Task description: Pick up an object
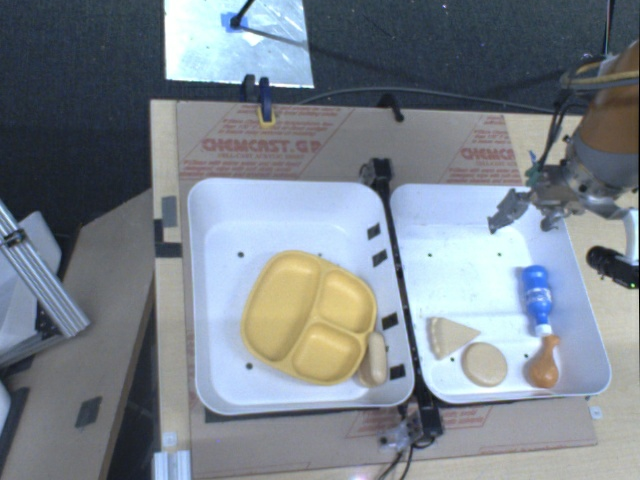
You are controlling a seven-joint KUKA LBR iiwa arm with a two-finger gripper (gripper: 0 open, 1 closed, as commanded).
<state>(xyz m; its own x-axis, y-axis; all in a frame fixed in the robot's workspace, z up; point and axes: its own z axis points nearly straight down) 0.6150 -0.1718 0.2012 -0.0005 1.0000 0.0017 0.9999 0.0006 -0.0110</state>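
Observation:
My gripper (525, 218) hangs over the far right part of the right bin (450, 248), its two fingers spread open with nothing between them. Below it in that bin lie a blue bottle with a white cap (536, 296), an orange pear-shaped piece (543, 364), a round beige disc (485, 363) and a pale wedge (451, 334). All of these rest on the bin floor, apart from the gripper. The left bin (230, 218) holds a yellow divided plate (310, 316), and a small beige roll (375, 358) lies against the plate's right edge.
A black divider with clips (392, 268) runs between the two bins. A blue and yellow clamp (264, 98) sits at the bench's back edge, with a shiny sheet (238, 28) behind it. Metal framing (40, 278) stands at the far left.

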